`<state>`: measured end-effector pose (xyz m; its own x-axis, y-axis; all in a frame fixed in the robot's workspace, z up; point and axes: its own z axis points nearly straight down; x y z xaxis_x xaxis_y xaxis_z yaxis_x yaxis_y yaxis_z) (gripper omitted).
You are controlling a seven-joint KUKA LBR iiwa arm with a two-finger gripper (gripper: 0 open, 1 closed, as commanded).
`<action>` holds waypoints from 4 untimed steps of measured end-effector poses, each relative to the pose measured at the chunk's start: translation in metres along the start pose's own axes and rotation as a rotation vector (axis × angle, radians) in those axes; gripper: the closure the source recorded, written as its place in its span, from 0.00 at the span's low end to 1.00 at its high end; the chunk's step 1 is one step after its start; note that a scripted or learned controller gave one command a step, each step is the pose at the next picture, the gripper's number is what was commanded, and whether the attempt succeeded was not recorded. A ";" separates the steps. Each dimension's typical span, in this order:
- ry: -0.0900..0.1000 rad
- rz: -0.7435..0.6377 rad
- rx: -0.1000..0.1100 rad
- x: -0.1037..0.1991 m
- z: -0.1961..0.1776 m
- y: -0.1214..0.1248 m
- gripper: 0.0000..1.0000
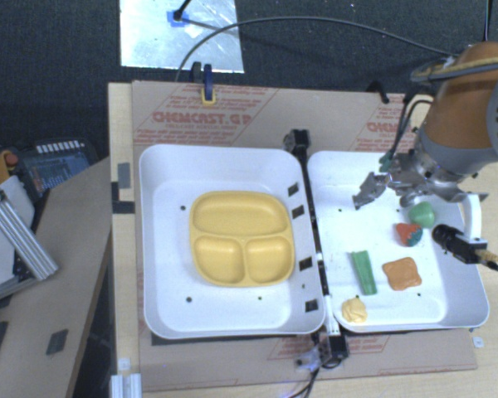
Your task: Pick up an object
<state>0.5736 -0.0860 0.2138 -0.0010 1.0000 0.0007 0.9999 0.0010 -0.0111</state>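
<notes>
One yellow tray [236, 237], five small objects – green stick [363, 272], orange square [401, 273]

A single fixed camera looks down at a slant on my surface [232, 114], taking in both white bins [162, 247] side by side from moderate height. My arm [469, 98] reaches in from its right.

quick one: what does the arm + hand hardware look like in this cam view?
The arm is grey with a broad orange band above the wrist. The hand is grey metal with two thin fingers. A thin dark cable runs down alongside the wrist.
</notes>
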 end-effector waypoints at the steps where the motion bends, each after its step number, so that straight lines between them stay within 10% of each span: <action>1: -0.001 -0.002 -0.013 0.000 -0.006 0.003 0.00; 4: 0.000 0.000 -0.009 -0.006 0.132 -0.004 0.00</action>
<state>0.5681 -0.0921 0.0822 -0.0012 1.0000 0.0007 1.0000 0.0012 -0.0024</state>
